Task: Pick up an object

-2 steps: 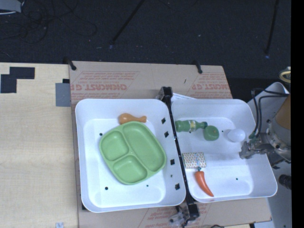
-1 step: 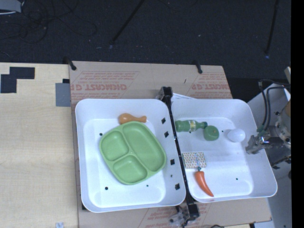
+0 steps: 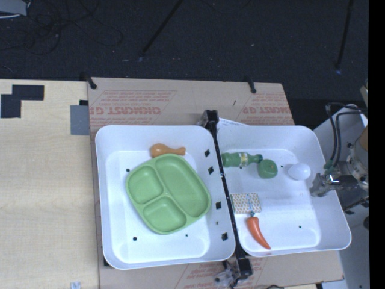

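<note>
The right bin (image 3: 301, 138) holds a green bottle (image 3: 239, 159) lying on its side, a round green object (image 3: 267, 168) and a white egg-shaped object (image 3: 298, 171). A small patterned packet (image 3: 245, 202) and an orange carrot (image 3: 258, 232) lie nearer the front. The left bin (image 3: 114, 161) holds a green divided plate (image 3: 167, 194), with an orange toy drumstick (image 3: 166, 150) behind it. My gripper (image 3: 322, 184) sits at the right rim of the right bin, just right of the white object and apart from it.
A black divider (image 3: 219, 185) runs between the two bins. Both bins rest on brown cardboard (image 3: 156, 101) over a light wooden bench (image 3: 42, 191). Cables and the arm's wrist (image 3: 349, 167) crowd the right edge.
</note>
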You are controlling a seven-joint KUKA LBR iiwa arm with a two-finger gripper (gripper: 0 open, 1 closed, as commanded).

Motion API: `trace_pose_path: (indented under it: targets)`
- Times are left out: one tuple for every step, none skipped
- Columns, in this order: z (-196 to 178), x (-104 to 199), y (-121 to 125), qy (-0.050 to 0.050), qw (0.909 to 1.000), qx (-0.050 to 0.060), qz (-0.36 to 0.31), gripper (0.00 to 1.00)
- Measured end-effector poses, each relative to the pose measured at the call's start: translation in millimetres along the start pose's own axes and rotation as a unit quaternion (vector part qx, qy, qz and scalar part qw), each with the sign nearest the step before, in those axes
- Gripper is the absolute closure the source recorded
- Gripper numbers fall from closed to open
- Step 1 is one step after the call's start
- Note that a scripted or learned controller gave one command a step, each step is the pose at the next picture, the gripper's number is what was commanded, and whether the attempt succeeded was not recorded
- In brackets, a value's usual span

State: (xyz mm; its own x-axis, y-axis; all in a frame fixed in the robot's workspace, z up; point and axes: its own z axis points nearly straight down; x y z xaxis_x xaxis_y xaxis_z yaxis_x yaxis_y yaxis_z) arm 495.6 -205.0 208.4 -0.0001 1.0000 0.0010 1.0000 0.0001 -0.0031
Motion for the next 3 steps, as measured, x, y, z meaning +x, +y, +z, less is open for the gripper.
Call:
trace_pose_path:
  targets:
    - [-9.5,47.7,14.0,0.001,1.0,-0.001,-0.003,1.0]
    - [-0.2,97.0,22.8,0.001,1.0,0.0,-0.002,1.0]
    - [5.0,142.0,29.6,0.001,1.0,0.001,-0.002,1.0]
